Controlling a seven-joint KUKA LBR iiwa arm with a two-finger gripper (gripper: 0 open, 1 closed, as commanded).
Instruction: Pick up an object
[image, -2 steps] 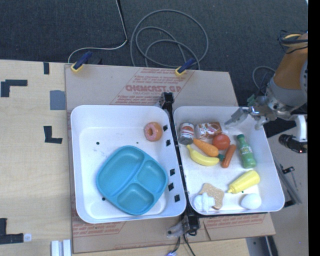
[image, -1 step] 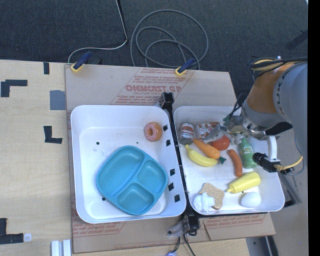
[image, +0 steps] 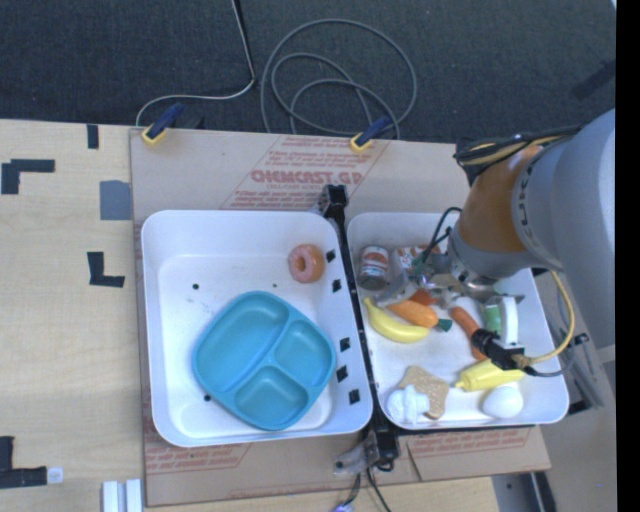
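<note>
My gripper (image: 432, 276) is low inside the right bin (image: 553, 345), under the grey and orange wrist, which hides most of it. It hovers over a cluster of toy food: an orange carrot (image: 412, 312), a yellow banana (image: 393, 326) and a small can (image: 374, 265) just to its left. Another orange piece (image: 464, 321) lies right of it. Near the front of that bin lie a bread slice (image: 427, 389), a white egg (image: 502, 401) and a yellow bottle (image: 487, 377). I cannot make out anything held in the gripper.
The left bin (image: 160, 300) holds a blue divided plate (image: 263, 358) and a pink donut (image: 307, 263) near the divider. A green and white item (image: 500, 320) sits by the arm. Cables lie on the dark floor behind the bench.
</note>
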